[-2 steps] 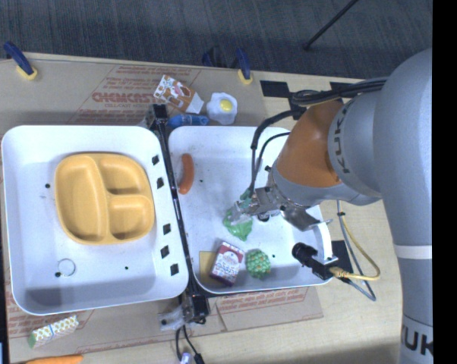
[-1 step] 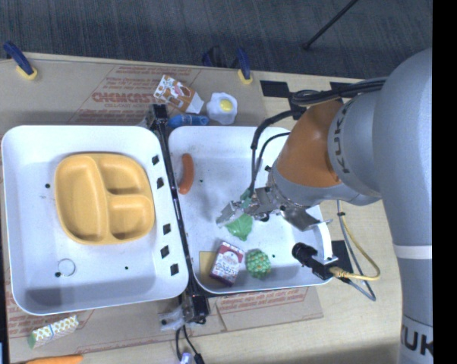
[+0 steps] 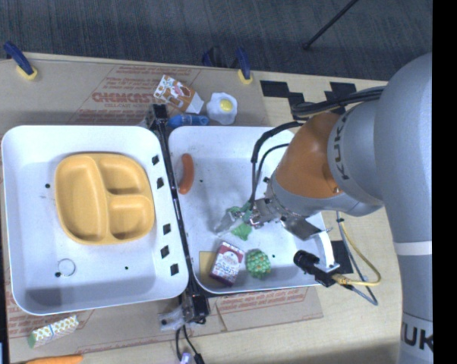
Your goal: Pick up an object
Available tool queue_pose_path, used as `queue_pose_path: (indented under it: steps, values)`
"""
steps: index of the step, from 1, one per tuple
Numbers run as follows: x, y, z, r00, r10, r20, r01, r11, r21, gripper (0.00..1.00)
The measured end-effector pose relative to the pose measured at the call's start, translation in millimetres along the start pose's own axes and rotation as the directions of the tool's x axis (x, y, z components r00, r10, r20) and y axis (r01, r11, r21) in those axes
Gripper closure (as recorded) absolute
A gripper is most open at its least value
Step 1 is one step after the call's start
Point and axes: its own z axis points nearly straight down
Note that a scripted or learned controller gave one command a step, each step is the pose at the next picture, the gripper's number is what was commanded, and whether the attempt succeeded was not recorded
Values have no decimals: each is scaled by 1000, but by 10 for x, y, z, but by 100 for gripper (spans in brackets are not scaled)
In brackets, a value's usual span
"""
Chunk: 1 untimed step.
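gripper (image 3: 242, 217): low in the right bin (image 3: 213, 139), over a green object (image 3: 241, 231); opening: cannot tell
targets: green object just below; red carton (image 3: 227, 264) and green ball (image 3: 259, 262) further below; sausage (image 3: 187, 173) up-left
step: reaching/grasp attempt, likely; no hold visible
next: secure grip, then lift

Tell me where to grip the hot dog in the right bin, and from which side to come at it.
Grip the hot dog across its narrow middle, coming straight down from above. It lies flat on the bin floor, long axis running roughly up-down in the camera view, near the right bin's left wall. Fingers should probably close left-right across its width; the wall-side finger has little room.
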Motion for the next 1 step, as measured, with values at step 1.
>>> queue_pose_path:
  steps: [1]
  values:
    - [-5,4,-103,1000,-5,1,5,1000,1,100]
